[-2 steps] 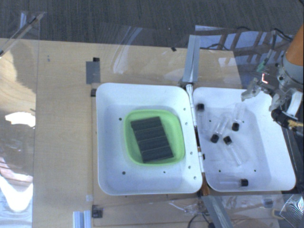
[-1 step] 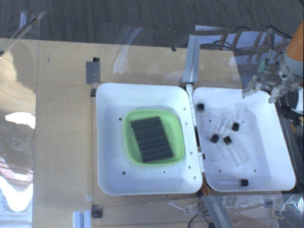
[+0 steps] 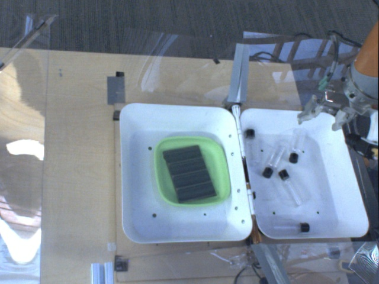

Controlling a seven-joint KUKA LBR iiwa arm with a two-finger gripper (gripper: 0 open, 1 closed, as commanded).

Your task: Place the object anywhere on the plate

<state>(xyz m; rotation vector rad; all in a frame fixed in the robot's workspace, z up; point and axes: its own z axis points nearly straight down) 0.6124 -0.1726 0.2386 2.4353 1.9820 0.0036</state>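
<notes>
A green square plate (image 3: pixel 220 169) sits in the middle of the left white bin (image 3: pixel 136 158). A dark grey ribbed block (image 3: pixel 189 173) lies flat on the plate, turned slightly off square. My gripper (image 3: pixel 323 117) hangs at the far right, over the back edge of the right bin (image 3: pixel 343 218). Its two fingers are spread open with nothing between them. The gripper is well away from the plate and the block.
Several small clear tubes with black caps (image 3: pixel 283 158) lie scattered in the right bin, one (image 3: pixel 304 227) near its front edge. A metal bracket (image 3: pixel 238 76) stands behind the seam between the bins. Cables lie at the back right.
</notes>
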